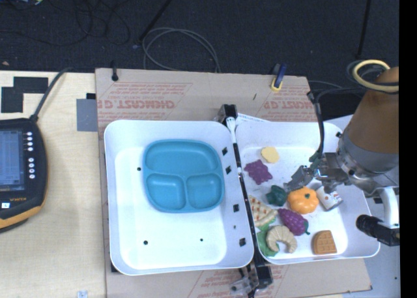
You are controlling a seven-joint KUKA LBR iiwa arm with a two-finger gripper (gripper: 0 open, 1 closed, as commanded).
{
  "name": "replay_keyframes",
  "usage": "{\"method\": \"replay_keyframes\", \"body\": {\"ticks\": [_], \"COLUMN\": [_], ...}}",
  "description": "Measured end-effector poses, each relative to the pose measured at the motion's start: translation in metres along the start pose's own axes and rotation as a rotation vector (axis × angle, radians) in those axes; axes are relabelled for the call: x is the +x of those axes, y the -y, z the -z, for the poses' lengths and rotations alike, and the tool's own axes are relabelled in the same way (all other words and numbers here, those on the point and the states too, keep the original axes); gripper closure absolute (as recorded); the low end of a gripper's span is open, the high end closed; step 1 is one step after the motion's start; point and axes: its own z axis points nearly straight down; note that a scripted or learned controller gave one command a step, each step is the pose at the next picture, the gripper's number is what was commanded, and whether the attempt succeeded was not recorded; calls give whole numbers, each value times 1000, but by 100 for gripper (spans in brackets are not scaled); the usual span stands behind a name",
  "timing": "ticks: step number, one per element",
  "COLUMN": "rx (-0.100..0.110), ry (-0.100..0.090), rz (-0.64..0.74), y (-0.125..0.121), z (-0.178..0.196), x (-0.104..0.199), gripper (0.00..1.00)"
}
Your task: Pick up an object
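The right bin holds several toy foods. An orange pumpkin lies near its middle. Around it are a dark green piece, purple grapes, a purple leafy piece and a yellow piece. My gripper hangs low over the bin just above and right of the pumpkin. It looks open, with one finger at the pumpkin's upper left and the other at its right. Nothing is lifted between them.
The left bin holds a blue divided plate. At the right bin's front lie a tan waffle piece, a beige croissant and a brown cracker. A teach pendant sits at far left.
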Motion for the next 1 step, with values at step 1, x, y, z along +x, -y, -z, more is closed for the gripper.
{"method": "replay_keyframes", "body": {"ticks": [1], "rx": [-13], "ry": [0], "rz": [1], "y": [5], "z": [-129], "x": [-6], "gripper": [0]}}
